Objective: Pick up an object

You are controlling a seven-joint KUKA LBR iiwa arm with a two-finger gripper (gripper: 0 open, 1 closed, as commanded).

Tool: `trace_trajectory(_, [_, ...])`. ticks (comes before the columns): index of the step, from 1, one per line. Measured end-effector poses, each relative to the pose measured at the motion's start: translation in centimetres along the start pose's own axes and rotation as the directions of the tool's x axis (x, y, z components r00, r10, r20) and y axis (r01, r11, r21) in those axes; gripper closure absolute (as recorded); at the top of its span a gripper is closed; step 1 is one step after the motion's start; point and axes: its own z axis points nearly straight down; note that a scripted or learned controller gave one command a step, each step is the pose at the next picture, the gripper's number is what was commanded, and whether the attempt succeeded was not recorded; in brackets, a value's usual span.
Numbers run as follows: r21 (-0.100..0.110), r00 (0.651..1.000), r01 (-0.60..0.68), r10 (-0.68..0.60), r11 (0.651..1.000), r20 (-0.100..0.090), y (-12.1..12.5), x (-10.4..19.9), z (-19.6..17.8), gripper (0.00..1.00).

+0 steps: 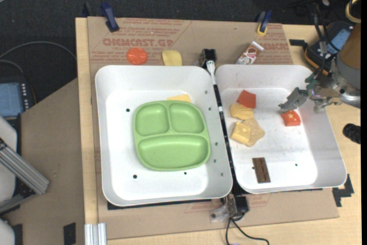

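My jaws point(288, 105) hang open and empty, just above the small red block point(291, 118); next I go down and squeeze.

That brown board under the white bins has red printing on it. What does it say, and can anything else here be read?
"CHEMCAST GP", roughly, in red, upside down on the brown board; the last letters are unclear.
A second red print near the board's right corner is too faint to read.
The small packet above the right bin bears print too small to read.
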Motion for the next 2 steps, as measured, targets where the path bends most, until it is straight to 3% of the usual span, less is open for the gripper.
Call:
trace_trajectory(1, [0.002, 1.000, -0.002, 0.002, 1.000, 0.001, 3.7, -3.8, 8.4, 0.00])
trace_trajectory(2, [0.006, 1.000, 0.000, 0.000, 1.000, -0.002, 3.9, -3.9, 13.2, 0.00])
